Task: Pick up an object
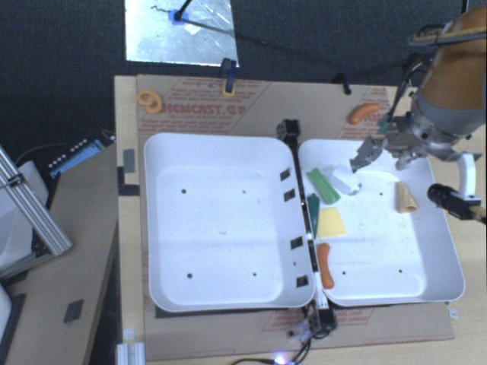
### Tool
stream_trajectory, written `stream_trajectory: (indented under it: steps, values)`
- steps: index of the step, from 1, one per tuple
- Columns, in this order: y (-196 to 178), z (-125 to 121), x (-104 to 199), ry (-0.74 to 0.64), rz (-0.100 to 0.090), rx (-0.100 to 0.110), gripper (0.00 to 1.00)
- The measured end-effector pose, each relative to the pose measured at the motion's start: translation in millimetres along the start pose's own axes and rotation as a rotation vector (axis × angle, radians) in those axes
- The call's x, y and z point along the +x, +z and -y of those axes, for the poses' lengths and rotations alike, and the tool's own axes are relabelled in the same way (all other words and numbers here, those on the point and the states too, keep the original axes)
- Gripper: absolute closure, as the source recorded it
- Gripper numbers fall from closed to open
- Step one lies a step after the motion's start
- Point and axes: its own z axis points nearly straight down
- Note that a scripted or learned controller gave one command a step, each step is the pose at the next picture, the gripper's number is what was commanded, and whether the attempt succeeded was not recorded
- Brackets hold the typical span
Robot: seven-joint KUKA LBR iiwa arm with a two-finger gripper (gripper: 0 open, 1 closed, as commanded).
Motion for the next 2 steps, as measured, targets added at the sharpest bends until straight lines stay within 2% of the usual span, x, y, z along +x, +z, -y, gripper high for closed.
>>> stream_trajectory:
  steps: [1,2]
  values:
    - [-11,-1,0,-0.002,0.0,-0.003,1.0]
    - [52,13,7,0.002,-0.001,0.006,1.0]
